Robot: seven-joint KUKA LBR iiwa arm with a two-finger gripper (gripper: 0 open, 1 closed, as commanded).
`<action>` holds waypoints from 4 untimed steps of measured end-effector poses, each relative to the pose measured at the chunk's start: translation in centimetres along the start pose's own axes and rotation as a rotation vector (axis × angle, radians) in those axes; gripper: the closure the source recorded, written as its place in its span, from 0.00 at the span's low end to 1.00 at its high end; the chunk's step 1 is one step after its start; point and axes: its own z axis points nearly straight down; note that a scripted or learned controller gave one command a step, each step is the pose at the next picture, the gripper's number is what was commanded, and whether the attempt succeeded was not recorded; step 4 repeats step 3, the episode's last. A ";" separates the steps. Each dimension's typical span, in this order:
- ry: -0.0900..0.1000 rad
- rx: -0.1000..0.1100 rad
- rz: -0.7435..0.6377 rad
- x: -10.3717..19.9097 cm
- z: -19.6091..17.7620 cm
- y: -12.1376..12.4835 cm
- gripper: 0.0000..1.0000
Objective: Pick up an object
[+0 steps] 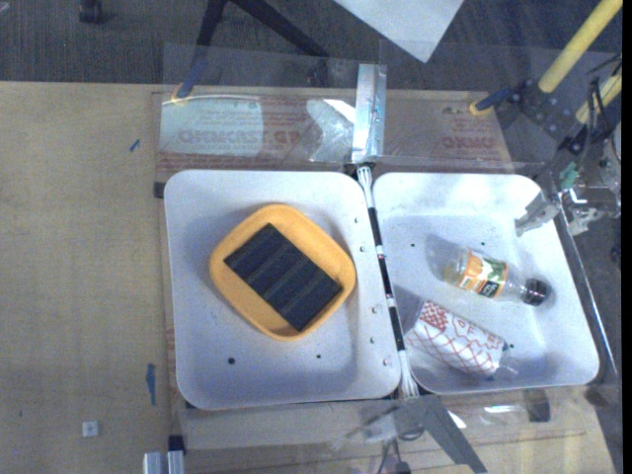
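A small clear bottle (486,276) with an orange and green label and a dark cap lies on its side in the right bin (464,205). Just in front of it lies a red-and-white patterned paper carton (457,339), flattened. In the left bin (197,354) sits a yellow rounded square dish (237,289) with a dark ribbed panel on top. My gripper (565,203) is a grey shape with cables over the right bin's far right rim, above and to the right of the bottle and apart from it.
A clear plastic sheet and a metal post (368,112) stand behind the bins. A yellow bar (591,23) slants at the top right. Brown bench surface (69,265) stretches to the left of the bins.
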 end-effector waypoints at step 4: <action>-0.001 0.000 -0.150 10.9 4.2 -1.9 1.00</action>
